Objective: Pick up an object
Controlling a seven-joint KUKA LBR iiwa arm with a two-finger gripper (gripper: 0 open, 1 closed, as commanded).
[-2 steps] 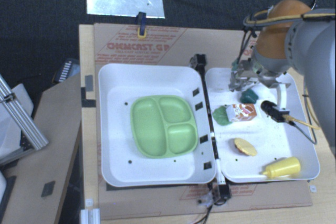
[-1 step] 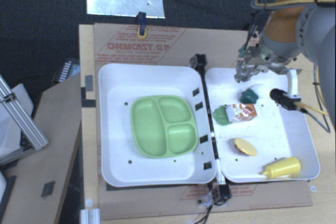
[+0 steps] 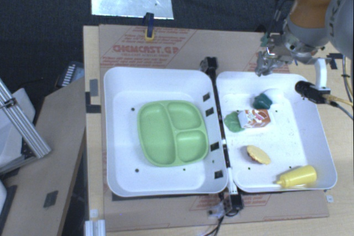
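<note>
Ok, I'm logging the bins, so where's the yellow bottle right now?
The yellow bottle lies on its side in the right bin's near right corner, just right of the yellow chip.

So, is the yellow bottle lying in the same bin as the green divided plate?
No, the yellow bottle lies in the right bin, while the green divided plate sits in the left bin.

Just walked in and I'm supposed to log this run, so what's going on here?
A grey arm with an orange band reaches in from the right, its gripper hanging above the far edge of the right bin, with nothing seen between its fingers. That bin holds a dark green item, a red and white packet, a flat green piece, a small tan item and a yellow bottle. The left bin holds a green divided tray. Nothing is picked up yet.
</note>
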